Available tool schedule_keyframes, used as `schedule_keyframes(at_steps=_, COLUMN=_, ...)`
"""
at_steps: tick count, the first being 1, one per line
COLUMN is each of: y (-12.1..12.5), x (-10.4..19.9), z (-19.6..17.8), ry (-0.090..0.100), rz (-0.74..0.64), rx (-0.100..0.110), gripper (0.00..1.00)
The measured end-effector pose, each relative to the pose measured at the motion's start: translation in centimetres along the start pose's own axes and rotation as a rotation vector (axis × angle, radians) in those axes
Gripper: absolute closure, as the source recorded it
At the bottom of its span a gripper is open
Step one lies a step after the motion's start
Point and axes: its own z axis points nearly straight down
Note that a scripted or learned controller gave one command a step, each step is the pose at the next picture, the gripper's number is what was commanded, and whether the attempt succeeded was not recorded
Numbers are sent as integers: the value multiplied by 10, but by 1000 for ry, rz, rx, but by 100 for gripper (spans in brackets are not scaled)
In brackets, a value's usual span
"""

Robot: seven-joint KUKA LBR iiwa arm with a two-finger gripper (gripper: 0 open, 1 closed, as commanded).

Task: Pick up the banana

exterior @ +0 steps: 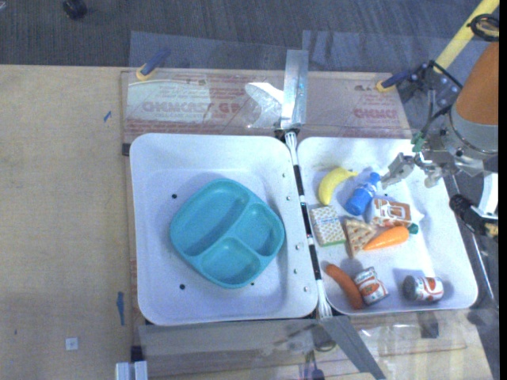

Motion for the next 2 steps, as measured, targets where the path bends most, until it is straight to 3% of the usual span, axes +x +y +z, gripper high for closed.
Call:
schedule_keyframes(at_steps=1, y=33, x=40, z=104, ry=-3, rz=83, rx=-8, gripper=0)
schedule_keyframes(at_steps=2, y=63, x=59, z=105, ry=-8, rz=120, rx=34, gripper=0)
